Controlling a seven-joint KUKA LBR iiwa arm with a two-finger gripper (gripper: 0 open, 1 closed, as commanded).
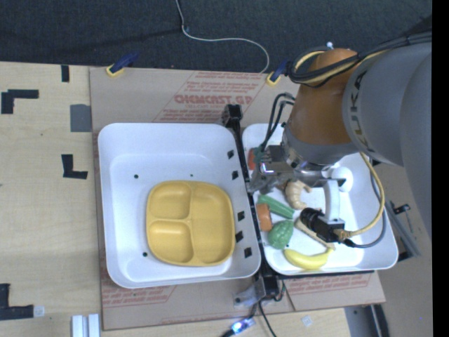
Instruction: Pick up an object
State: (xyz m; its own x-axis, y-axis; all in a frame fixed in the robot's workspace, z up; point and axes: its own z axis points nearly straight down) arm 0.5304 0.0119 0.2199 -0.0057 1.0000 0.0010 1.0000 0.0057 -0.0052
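Setting: pale bench (pixel 42 209) with black tape marks, dark cloth (pixel 84 12) behind, thin white cable (pixel 210 38) trailing across the cloth; cardboard sheet (pixel 203 98) with red print under both bins.

Far left of the gripper (pixel 273 177): left bin (pixel 116 153), white, shallow. Contents: one yellow divided plate (pixel 189 223), flat, three compartments. Well apart from the gripper, beyond the two bins' meeting walls.

Around the gripper: right bin (pixel 382 258), white. Gripper low over this bin's left side, close to the wall next to the left bin, beneath the orange band (pixel 316 111) of the arm. Grip state: cannot be told, hidden under the wrist; no thing visibly held.

Just forward of the gripper, toward the bench's front edge: long green piece (pixel 275 206), long axis slanting from upper left to lower right in the view. Pale beige piece (pixel 295 192) just right of it. Orange piece (pixel 264 217) beside the green one, against the bin wall; touching or not, unclear. Rounded green piece (pixel 280 234) next beyond. Yellow banana (pixel 306 259) farthest from the gripper, near the front rim, long axis roughly left to right, ends curving upward in the view.

Judgement: nearest candidates the long green piece and the pale beige piece, both a short way forward of the gripper; grasp best set across the green piece's slant. Crowding against the wall a likely cause of a missed grip.
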